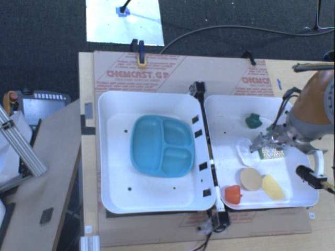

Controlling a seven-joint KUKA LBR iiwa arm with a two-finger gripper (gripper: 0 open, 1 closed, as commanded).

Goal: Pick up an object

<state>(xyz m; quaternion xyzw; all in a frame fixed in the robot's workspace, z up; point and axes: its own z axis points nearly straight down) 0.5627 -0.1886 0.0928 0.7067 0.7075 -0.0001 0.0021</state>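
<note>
On the counter (172,67), the left bin (112,140) holds a blue divided plate (161,145) lying flat near its middle, three compartments facing up. A row of black clips runs down the seam between this bin and the right bin (225,119).

In the right bin, an orange-red object (232,194) sits in the near left corner. Just right of it lies a round tan disc (250,179), and touching that disc on its right is a yellow oblong object (272,187). Further back, a small dark green object (253,121) rests apart from the others. Between the green piece and the disc lies a pale, whitish item (244,149), hard to make out against the bin floor.

The tool (260,144) reaches in from the right, its metal tip low over the bin beside the whitish item, with a small speckled block (272,152) just beneath it. Whether the tool is spread or pressed together cannot be told here. The grey arm (314,109) with its orange band rises behind it.
</note>
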